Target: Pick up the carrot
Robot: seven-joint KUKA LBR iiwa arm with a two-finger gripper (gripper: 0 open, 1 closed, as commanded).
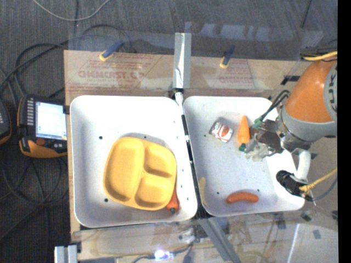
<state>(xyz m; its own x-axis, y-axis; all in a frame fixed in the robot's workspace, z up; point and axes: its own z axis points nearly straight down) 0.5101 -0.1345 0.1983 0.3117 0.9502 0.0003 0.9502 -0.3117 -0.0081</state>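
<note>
The carrot [243,129] is orange with a green stalk end and lies almost upright in the picture, in the upper middle of the right bin [219,169]. My gripper [255,146] comes in from the right and hovers just right of the carrot's green lower end, very close to it or touching it. The carrot still appears to rest on the bin floor. The grey wrist and the orange band of the arm [310,100] cover the bin's right edge.
A small red and white can [222,131] lies just left of the carrot. An orange sausage [242,198] rests near the right bin's front wall. The left bin [88,147] holds a yellow divided plate [141,172] with a small orange-red item [173,205] at its corner.
</note>
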